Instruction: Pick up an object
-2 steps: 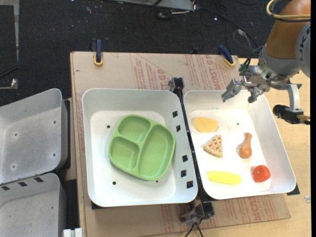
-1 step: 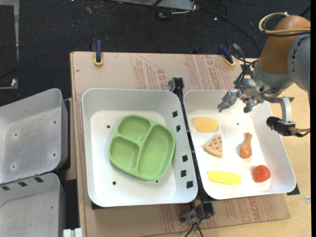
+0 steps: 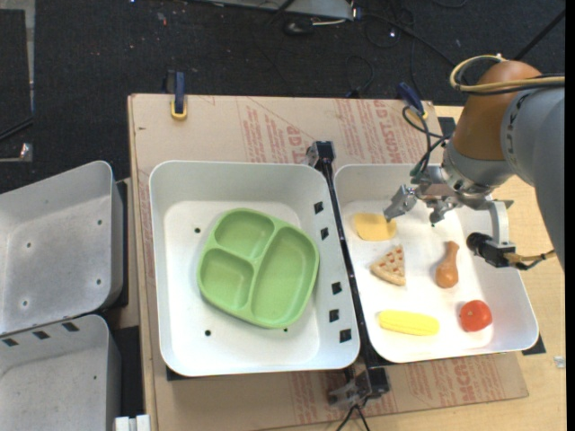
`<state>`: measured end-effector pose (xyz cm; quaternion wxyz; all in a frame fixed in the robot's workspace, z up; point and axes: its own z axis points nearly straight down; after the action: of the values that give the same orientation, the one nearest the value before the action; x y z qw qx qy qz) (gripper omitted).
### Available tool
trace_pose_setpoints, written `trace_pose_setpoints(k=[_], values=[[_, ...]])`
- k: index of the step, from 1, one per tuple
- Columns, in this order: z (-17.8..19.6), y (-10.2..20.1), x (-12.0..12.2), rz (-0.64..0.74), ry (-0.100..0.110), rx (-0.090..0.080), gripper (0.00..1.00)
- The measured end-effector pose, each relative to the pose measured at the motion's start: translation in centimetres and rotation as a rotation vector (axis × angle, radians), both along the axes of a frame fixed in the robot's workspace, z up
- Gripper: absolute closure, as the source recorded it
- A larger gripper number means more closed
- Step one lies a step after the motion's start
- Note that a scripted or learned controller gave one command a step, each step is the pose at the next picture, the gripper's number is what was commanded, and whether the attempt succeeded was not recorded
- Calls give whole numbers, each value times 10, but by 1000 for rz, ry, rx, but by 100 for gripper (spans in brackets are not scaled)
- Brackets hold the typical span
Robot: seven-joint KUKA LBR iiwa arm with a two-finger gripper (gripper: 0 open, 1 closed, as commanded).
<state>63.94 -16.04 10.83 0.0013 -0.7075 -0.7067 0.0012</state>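
Camera view, hand (image 3: pixel 419 207) open, holding nothing, above right bin (image 3: pixel 517 330).

Seen from one fixed camera mounted high above my bench (image 3: pixel 269 119), looking down at a slant. The lens faces the bench front-on, so its far edge sits toward the top of the frame, with dark floor (image 3: pixel 90 34) and cables beyond. Both white bins fall wholly within the picture: the left bin (image 3: pixel 171 196) near centre, the right bin (image 3: pixel 517 326) beside it toward the right edge. The camera stands back far enough to take in the whole board, a strip of floor and grey panels (image 3: pixel 54 232) at the left. My arm (image 3: pixel 521 124) enters from the right side of the frame, cut off by its edge.
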Motion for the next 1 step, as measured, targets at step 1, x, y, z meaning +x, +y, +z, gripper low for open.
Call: trace_pose_setpoints(k=[1], values=[[14,0,2,0,-6,-2,100]])
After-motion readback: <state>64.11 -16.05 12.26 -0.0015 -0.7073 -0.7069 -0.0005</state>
